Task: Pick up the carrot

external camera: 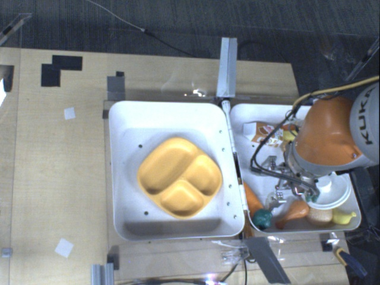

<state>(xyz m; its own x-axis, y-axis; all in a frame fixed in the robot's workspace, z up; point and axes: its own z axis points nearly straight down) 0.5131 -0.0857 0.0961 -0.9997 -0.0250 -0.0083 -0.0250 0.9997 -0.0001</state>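
The carrot (252,198) is an orange piece lying against the left wall of the right bin (237,136), near its front corner. A teal round object (262,219) sits just in front of it. My gripper (284,190) hangs low over the front half of the right bin, a little to the right of the carrot, and the carrot is not between its parts. The arm's orange band (326,134) and its cables cover the bin's middle.
An orange-brown pear-shaped item (294,212), a pale item (319,216), a yellow piece (344,218) and a white bowl (332,193) crowd the right bin's front. A printed packet (261,132) lies at its back. The left bin (124,159) holds a yellow divided plate (179,176).
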